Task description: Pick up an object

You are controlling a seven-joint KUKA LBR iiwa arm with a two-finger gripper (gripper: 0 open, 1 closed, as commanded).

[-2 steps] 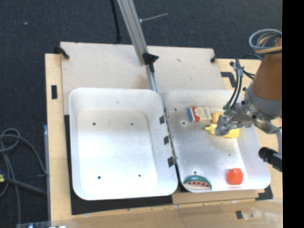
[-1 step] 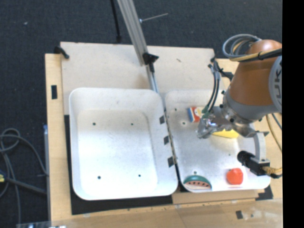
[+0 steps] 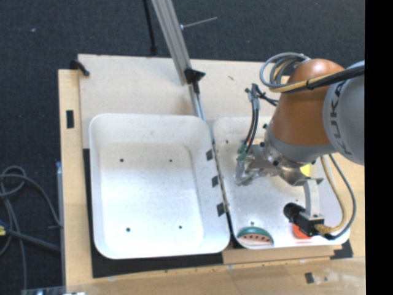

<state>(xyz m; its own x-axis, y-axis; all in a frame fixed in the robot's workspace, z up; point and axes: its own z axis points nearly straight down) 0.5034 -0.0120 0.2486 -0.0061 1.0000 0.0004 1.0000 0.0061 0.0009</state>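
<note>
**Objects in right bin, arm overhead**

Objects for picking sit in the right bin (image 3: 224, 128), both near its front edge. One is a round, watermelon-slice toy (image 3: 255, 236), green rim with a red centre, lying at the front lip just beside the divider between the bins. The other is an orange item (image 3: 300, 230) in the front right corner, partly covered by a black fitting (image 3: 296, 214) on my cabling, so its shape is unclear to me.

My gripper (image 3: 245, 168) hangs over the middle of the right bin, close to its left wall, well apart from the toy and the orange item. It appears as a grey metallic cluster with a small green part on top; finger state: I cannot tell, the detail is too blurred. Nothing is visible between the fingers.

My orange wrist band (image 3: 304, 106) and grey arm (image 3: 347, 118) cover the bin's right half, with looped cables (image 3: 279, 69) above.

Left bin (image 3: 150, 183) shows a white floor with a few dark dots. Both bins rest on a light wooden bench (image 3: 135, 85). A slanted metal post (image 3: 175, 35) rises behind the bins. Dark carpet (image 3: 37, 29) surrounds the bench, with loose cables (image 3: 21, 195) at left.
</note>
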